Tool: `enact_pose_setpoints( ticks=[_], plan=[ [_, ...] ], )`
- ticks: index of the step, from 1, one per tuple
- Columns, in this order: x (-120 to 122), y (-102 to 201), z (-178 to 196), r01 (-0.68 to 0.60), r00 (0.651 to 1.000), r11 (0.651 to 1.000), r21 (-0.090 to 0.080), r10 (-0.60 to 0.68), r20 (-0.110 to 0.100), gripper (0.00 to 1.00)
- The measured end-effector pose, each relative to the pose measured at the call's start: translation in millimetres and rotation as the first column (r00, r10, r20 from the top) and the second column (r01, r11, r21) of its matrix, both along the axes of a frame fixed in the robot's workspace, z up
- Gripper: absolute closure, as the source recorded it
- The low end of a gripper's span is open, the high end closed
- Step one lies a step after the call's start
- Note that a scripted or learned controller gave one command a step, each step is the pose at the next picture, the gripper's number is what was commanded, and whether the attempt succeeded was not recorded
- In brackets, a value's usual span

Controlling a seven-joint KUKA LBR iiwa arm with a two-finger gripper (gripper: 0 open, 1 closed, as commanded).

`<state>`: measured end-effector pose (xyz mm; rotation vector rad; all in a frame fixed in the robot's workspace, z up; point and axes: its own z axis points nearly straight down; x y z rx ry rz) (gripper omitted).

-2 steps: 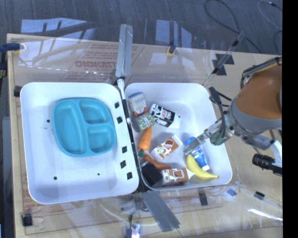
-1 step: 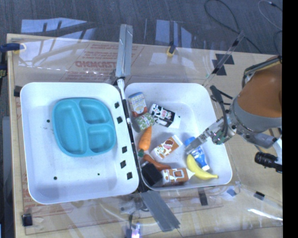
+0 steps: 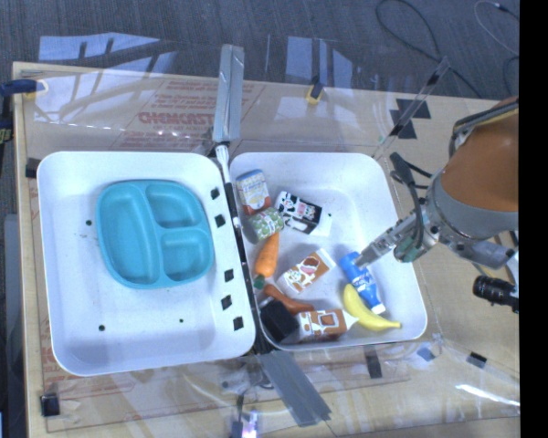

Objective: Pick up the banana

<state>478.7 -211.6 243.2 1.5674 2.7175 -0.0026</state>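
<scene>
1. The counter (image 3: 347, 108) carries two shallow white bins side by side, with the right bin (image 3: 397, 203) as my landmark.
2. The left bin (image 3: 64, 272) touches the right bin's left wall and holds a blue divided tray (image 3: 155, 231).
3. The arm (image 3: 479, 185) reaches over the right bin's right rim, its orange band above the wrist.
4. The fingers (image 3: 373, 249) point down and left into the right bin's right half; from here I cannot tell how far apart they stand, and nothing shows between them.
5. The banana (image 3: 367, 307) lies on the right bin's floor near its front right corner, just below the fingers and apart from them.
6. A blue tube (image 3: 362, 279) lies in the right bin between the fingertips and the banana, its lower end touching the banana.
7. A carrot (image 3: 268, 256) stands near the right bin's left wall.
8. A small carton (image 3: 307, 273) sits at the bin's middle, left of the blue tube.
9. Another brown carton (image 3: 322, 325) lies by the front wall, just left of the banana.
</scene>
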Motion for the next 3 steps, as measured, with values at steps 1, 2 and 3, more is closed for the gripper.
enact_pose_setpoints(
  ticks=[1,2,3],
  plan=[
    [0.0,0.1,0.0,0.0,1.0,1.0,0.0,0.0,0.0,0.0],
    [-1.8,2.3,-58.9,-0.029,1.0,1.0,0.004,0.029,-0.006,0.0],
    [-1.0,1.7,-49.1,-0.051,0.999,0.999,0.003,0.051,-0.003,0.0]
  ],
)
